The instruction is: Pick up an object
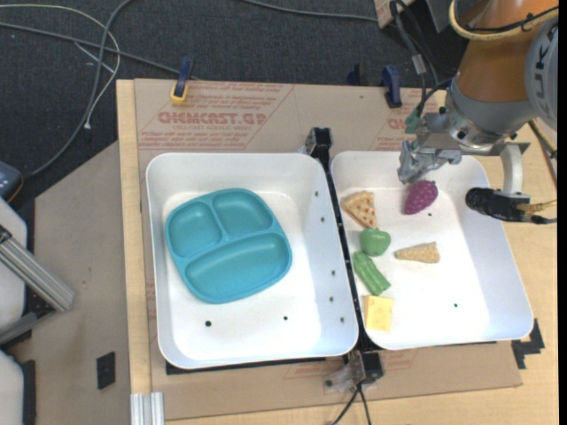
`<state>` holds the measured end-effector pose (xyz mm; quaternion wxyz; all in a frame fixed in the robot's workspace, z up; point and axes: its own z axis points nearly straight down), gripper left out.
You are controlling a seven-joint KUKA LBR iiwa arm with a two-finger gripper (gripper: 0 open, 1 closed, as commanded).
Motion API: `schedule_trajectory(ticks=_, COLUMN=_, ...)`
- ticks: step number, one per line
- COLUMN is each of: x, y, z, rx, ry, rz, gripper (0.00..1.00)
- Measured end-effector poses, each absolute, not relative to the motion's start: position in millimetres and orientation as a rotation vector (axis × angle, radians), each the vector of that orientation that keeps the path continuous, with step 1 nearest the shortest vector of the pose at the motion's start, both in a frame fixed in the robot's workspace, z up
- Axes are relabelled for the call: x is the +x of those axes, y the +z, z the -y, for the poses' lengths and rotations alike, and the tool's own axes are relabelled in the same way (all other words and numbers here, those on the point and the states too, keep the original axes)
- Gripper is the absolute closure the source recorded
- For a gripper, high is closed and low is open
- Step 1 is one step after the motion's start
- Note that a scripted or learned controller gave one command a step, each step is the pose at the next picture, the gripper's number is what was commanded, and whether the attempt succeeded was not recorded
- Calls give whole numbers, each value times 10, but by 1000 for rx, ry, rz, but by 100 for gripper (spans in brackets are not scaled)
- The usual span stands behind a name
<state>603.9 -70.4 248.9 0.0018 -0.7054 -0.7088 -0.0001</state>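
Note:
My gripper [415, 172] hangs over the back of the right bin [496, 299], under the grey and orange arm. A purple bunch of grapes [420, 197] sits directly below it, touching or nearly touching its tip. Whether the grapes are gripped or just lie under it I cannot make out. Left of the grapes lies a pizza slice [360, 209]. Further forward are a round green fruit [376, 242], a long green vegetable [372, 274], a tan bread wedge [417, 253] and a yellow cheese block [379, 312].
The left bin [168, 326] holds a blue divided plate [230, 243]. A black divider rail [337, 237] runs between the bins. A black cylinder [496, 204] on the arm's side juts over the right bin's far right. Blue clamps [182, 78] pin the cardboard base.

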Motion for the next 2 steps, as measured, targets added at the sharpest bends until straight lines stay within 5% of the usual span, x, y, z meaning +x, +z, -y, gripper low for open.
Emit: schedule_trajectory(ticks=2, x=5894, y=2580, z=-471, rx=-2211, ry=-2, rz=2227, gripper=100)
